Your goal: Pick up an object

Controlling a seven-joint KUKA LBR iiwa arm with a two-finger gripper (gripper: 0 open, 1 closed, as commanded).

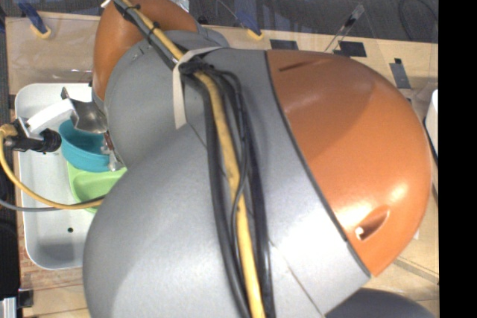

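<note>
One white bin (45, 249) rests on wooden bench (45, 48).

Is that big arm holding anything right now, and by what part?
Cannot be told: the arm hides its end effector, over the left bin with a blue bowl and a green item.

The arm (246, 182) covers most of the desk (45, 56), and left of the pincer (97, 134) a bowl (83, 151) lies in the bin (41, 234).

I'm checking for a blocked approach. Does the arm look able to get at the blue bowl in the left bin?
Probably yes: the arm already hangs over the left bin, its wrist end right at the blue bowl, and nothing visible lies across it.
</note>
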